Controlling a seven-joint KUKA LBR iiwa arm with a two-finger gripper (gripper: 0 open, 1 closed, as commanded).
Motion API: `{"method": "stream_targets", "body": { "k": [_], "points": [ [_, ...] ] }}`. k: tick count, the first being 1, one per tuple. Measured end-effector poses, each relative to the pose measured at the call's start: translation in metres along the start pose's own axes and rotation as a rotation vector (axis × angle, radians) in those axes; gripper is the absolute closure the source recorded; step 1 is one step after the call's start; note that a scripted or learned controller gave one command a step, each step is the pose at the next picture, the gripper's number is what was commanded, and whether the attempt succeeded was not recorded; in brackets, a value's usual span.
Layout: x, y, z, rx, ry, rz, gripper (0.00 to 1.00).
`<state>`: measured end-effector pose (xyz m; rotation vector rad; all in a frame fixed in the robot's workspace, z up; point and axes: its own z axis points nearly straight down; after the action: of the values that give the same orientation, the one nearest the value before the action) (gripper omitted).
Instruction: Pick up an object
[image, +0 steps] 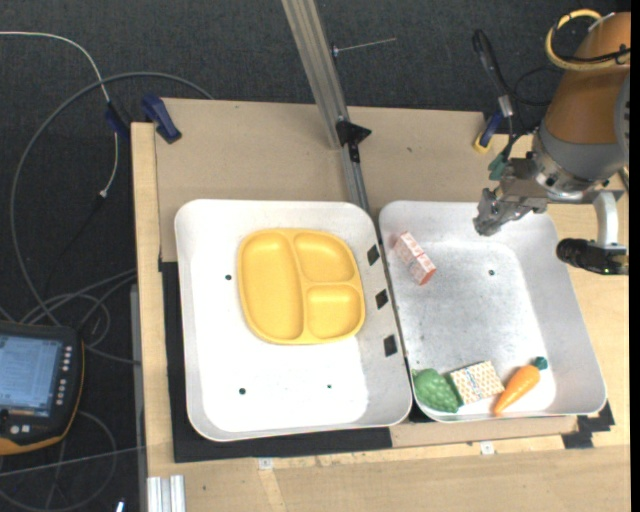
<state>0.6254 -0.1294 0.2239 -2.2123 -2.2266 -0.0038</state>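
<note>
My arm reaches in over the right bin (560, 300); hand (492, 220) hangs at its far rim, opening I cannot tell, nothing seen in it. Right bin: one pink-and-white box (414, 257) near the hand; one green vegetable (436, 389), one patterned packet (474, 382), one carrot (517, 388) along its near edge. Left bin (205, 330): one yellow divided tray (299, 285).

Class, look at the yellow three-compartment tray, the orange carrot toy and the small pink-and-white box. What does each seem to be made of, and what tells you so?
Yellow three-compartment tray: probably moulded plastic, with an even colour, rounded dividers and a soft sheen.
Orange carrot toy: likely plastic or rubber, smooth and uniformly coloured, though I can't tell which.
Small pink-and-white box: seemingly printed cardboard, with flat faces and sharp edges.
</note>
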Motion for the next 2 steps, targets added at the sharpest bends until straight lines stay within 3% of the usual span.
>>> {"method": "stream_targets", "body": {
  "k": [2],
  "points": [
    [0.106,-0.004,-0.010,0.002,0.000,0.000,1.00]
  ]
}}
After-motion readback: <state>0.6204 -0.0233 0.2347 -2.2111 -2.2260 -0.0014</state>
